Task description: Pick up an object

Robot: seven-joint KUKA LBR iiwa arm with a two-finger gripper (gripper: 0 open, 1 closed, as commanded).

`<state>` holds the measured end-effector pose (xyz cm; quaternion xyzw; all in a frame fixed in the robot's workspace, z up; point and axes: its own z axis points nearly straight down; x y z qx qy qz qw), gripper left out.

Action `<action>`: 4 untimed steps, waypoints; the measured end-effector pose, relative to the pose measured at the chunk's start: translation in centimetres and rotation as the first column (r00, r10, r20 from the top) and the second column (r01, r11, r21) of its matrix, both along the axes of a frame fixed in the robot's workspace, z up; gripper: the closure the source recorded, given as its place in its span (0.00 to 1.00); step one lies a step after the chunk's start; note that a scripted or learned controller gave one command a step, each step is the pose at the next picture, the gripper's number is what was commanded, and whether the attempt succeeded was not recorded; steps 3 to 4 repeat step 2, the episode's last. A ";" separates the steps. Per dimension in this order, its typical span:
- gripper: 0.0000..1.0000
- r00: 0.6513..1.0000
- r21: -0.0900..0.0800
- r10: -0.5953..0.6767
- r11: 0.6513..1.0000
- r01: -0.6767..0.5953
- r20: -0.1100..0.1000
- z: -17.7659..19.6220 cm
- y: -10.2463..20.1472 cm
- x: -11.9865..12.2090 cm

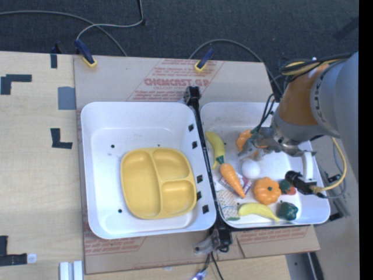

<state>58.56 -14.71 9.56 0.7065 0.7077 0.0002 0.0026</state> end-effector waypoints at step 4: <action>1.00 1.000 0.005 0.002 1.000 -0.002 -0.005 9.9 11.2 -0.9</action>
